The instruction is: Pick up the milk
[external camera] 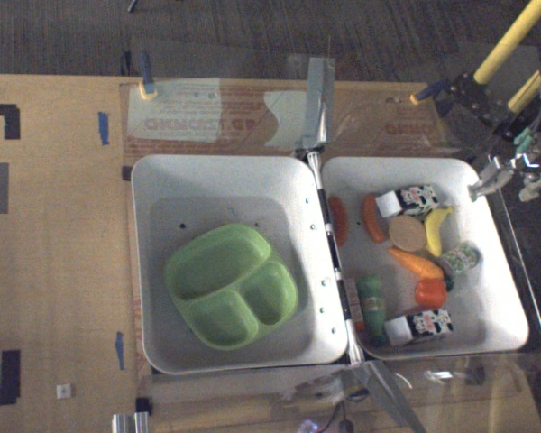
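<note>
Pincer (509, 171) hangs over right white bin's (500, 269) far right corner; can't tell how far open or if gripping anything. Two small white milk cartons w/ black cow patches: one (409, 200) just left of pincer near bin's far wall, other (420, 325) well below it at near wall. Orange carrot (417, 262) lies btwn them. Green divided plate (232, 284) sits far left, in other bin.

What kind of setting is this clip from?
Likely a robot lab bench: two white bins side by side, toy food such as a milk carton, tape marks on the benchtop, and a gripper at the right.
</note>
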Controlling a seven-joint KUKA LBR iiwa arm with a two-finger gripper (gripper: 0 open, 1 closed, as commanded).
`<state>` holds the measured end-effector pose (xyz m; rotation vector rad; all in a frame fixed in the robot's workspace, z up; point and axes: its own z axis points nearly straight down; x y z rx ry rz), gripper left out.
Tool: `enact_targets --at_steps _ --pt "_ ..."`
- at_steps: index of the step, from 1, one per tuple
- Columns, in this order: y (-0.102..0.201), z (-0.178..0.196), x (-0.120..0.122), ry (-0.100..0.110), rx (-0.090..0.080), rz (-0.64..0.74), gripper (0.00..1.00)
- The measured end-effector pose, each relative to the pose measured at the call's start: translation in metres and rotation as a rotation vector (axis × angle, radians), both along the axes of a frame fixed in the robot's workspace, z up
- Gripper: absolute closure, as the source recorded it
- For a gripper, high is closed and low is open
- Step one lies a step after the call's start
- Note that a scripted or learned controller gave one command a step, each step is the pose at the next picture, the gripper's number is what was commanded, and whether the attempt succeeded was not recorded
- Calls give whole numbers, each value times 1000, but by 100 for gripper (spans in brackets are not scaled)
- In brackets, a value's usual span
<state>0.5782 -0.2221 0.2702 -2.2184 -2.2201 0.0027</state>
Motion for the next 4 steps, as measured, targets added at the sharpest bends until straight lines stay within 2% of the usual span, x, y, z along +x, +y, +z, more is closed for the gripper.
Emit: enact_targets --at_steps 1,2,3,4 --pt "26 -145 26 -1 0 154 0" --pt "26 -135 26 -2 0 154 100" --pt "101 -60 -14 -2 2 526 100" --pt "131 42 -17 -6 -1 644 100"
